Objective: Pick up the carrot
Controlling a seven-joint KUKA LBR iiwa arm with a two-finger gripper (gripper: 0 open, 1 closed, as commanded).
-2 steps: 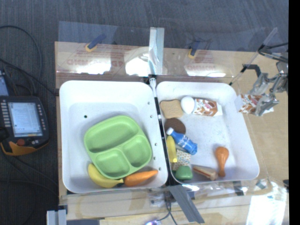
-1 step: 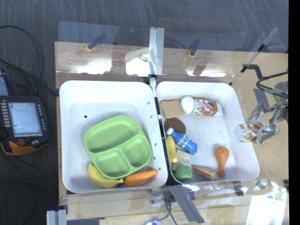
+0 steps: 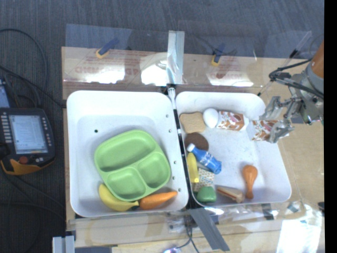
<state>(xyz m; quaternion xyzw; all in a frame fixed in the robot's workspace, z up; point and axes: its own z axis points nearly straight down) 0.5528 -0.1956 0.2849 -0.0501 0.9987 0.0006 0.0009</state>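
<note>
The carrot (image 3: 157,199) lies at 6 o'clock in the left bin (image 3: 79,141), beside the green plate (image 3: 132,164). The gripper (image 3: 279,121), jaws spread and empty, hovers at 3 o'clock; approach comes next, likely a long leftward reach.

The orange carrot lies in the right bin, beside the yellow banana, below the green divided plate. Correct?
Not quite: the camera view shows the orange carrot in the left white bin, beside the yellow banana, below the green divided plate.
</note>
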